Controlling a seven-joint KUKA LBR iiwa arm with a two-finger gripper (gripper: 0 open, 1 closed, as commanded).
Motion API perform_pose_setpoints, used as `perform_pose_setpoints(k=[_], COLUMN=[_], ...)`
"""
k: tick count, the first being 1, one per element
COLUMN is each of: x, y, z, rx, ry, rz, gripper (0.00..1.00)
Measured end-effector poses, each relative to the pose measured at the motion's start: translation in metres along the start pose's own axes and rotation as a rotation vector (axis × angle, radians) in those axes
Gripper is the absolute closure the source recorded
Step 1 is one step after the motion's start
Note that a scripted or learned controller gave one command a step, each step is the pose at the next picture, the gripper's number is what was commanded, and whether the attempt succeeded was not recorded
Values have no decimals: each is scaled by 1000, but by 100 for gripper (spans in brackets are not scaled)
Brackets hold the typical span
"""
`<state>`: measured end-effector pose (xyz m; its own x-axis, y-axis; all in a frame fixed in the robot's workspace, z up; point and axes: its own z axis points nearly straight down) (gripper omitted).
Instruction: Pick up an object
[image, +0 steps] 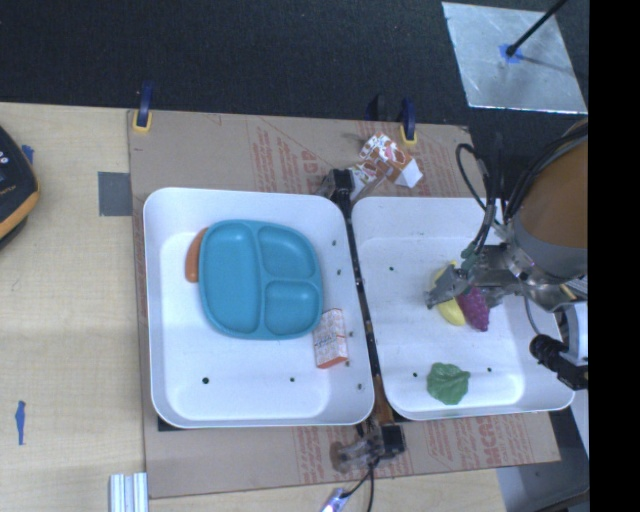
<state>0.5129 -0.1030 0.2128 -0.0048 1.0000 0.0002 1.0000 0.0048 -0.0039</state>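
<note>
— Jaws over the right bin?
— Yes, low over its middle, right at a purple thing and a yellow one that lie touching each other.
— Gripping either?
— I cannot tell; the wrist hides the tips.
— Anything else there?
— A green lump near the front wall. In the left bin, a blue divided plate.

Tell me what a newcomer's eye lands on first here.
The big blue divided plate in the left bin, with a small carton at its lower right corner. Next, the gripper down in the right bin over a yellow and purple toy, with a green lump nearer the camera.
</note>
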Motion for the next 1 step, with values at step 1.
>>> perform_pose_setpoints(k=[1], x=[-56], y=[14], z=[21], rx=[-2], ry=[-3], rz=[1], gripper=[0])
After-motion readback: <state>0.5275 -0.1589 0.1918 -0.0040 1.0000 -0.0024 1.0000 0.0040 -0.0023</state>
